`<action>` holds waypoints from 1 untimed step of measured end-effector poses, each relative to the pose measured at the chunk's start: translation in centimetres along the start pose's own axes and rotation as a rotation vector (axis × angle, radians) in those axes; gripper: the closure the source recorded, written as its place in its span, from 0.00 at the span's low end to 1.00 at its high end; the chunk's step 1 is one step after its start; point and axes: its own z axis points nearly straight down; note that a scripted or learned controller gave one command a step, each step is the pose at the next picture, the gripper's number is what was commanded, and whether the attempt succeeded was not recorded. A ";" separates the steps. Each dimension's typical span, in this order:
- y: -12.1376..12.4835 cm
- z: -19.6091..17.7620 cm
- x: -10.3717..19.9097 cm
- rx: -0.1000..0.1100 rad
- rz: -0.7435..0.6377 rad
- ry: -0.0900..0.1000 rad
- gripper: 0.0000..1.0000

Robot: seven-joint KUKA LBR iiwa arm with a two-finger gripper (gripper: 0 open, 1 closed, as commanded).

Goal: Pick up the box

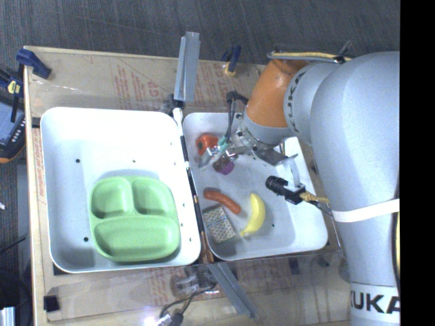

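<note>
Over on the left, the left bin (61, 134) carries a green divided tray (134, 219) down in its near half, well out of the action. Crossing the divider into the right bin (309, 233), it gets busy. Here's the box (219, 223), a small patterned carton lying at the near-left of this bin, close against the left wall. Just beside it, a sausage (222, 200) lies on its far side and a banana (255, 214) curves along its right. Farther back, a red piece of toy food (206, 142) and a small purple thing (223, 166) cluster at the far-left.

And there's the gripper (221, 152), down right among those two far items, well apart from the box. Whether it's released or clenched, I cannot tell; the angle and clutter hide it.

Now the worry: from where it hangs, a grab looks likelier to catch the purple piece or the red one than the carton. And at the box itself, room is tight. The wall hems the left edge, the sausage and banana crowd two more sides, so a descent slightly off could nudge the banana or pin the box against the wall. The freest approach seems to be from the near side, where bare floor shows.
</note>
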 end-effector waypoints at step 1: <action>0.0 -1.0 0.0 0.000 -0.003 0.000 1.00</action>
